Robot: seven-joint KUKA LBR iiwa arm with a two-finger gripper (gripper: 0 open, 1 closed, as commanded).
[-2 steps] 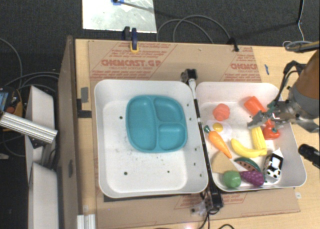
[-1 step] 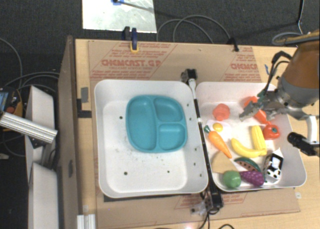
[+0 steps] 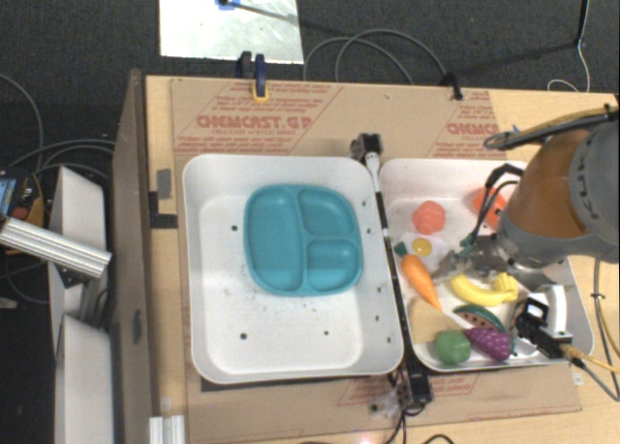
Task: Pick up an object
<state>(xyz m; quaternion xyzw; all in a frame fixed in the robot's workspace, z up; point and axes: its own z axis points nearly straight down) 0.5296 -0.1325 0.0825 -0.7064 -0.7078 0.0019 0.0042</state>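
The arm is reaching into the right bin (image 3: 397,175), its end effector (image 3: 463,260) hovering low above the banana (image 3: 484,290), beside the carrot (image 3: 420,281). Whether its grip is spread or pressed together cannot be told. A teal plate (image 3: 302,239) is lying in the left bin (image 3: 208,238).

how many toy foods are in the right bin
7 visible: peach, orange piece, yellow bit, carrot, banana, grapes, green ball. The arm may hide more.
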